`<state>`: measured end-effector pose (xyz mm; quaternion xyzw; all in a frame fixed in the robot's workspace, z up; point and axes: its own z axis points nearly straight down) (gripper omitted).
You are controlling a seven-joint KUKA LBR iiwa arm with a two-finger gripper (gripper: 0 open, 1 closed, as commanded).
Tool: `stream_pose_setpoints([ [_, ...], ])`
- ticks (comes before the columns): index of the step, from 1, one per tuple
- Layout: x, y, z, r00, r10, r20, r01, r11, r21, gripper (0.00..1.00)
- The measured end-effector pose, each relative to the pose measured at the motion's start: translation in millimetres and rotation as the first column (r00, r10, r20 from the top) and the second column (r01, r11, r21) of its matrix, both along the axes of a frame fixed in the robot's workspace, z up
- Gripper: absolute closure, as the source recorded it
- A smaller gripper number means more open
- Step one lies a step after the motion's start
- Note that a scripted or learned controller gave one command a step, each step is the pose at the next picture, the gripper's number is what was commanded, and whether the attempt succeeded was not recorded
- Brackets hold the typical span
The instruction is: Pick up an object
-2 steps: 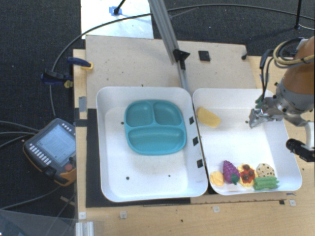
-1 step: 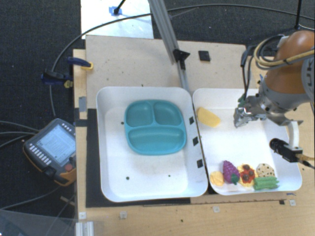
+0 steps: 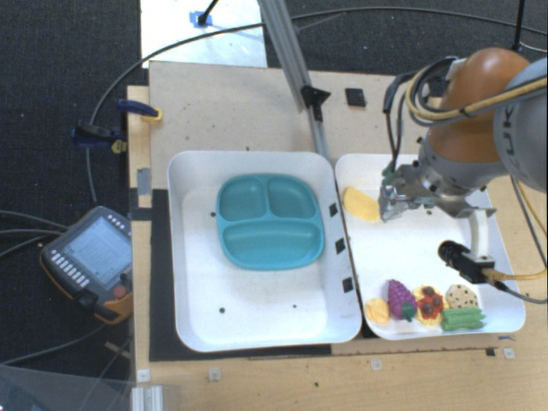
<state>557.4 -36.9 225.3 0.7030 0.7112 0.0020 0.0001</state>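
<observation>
- A handheld control pendant (image 3: 90, 264) lies off the tabletop's (image 3: 231, 105) left edge.
- The left white bin (image 3: 188, 302) holds a teal divided plate (image 3: 270, 222), upright and roughly centred.
- In the right white bin (image 3: 411, 255), a yellow banana-like piece (image 3: 360, 204) lies near the upper left corner.
- The jaws (image 3: 392, 202) hang just beside that yellow piece, on its right; whether they are spread or pressed together, I cannot tell.
- Along the bin's near edge sit a small yellow piece (image 3: 377, 311), purple grapes (image 3: 399, 298), a pizza slice (image 3: 428, 302), a cookie (image 3: 461, 296) and a green pod (image 3: 463, 318).
</observation>
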Motion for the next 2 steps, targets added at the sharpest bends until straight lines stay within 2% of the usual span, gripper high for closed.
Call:
stream_pose_setpoints([
  [1,-20,58,-2,1.0,-0.001,-0.003,0.001,1.0,0.0,1.0],
  [2,-20,107,-2,1.0,-0.001,-0.002,0.001,1.0,0.0,1.0],
])
